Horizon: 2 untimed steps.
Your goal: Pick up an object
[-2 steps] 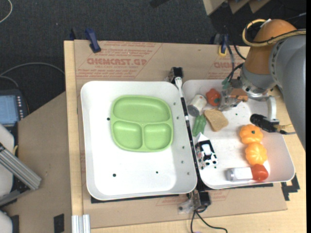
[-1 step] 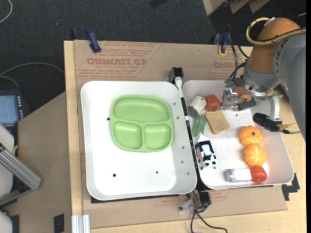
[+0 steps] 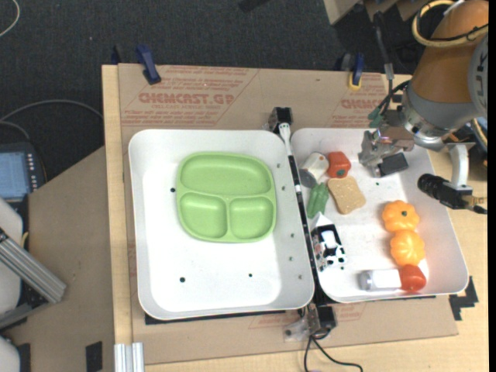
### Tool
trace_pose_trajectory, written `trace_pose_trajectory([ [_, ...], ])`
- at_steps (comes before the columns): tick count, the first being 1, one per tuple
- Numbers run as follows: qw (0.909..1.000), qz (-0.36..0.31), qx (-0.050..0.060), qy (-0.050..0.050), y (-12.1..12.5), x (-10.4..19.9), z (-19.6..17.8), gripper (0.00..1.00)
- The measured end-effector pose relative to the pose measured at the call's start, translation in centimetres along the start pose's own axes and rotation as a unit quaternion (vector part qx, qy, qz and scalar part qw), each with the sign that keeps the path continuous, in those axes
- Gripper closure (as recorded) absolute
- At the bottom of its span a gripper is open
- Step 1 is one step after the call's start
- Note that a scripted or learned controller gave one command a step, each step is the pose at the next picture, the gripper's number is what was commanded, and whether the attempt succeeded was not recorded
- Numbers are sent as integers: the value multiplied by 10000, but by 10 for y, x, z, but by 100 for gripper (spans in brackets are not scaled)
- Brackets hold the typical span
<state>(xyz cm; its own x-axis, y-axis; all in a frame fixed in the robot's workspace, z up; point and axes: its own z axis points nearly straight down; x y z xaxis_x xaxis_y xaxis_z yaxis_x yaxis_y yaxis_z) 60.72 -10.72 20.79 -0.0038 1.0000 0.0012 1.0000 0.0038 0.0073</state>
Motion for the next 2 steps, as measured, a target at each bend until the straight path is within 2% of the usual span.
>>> trace_pose_trajectory([
  [1,10000,-28,61,22,-15,94,24,100],
  [2,10000,4,-65,-3,-43,95,-147,100],
])
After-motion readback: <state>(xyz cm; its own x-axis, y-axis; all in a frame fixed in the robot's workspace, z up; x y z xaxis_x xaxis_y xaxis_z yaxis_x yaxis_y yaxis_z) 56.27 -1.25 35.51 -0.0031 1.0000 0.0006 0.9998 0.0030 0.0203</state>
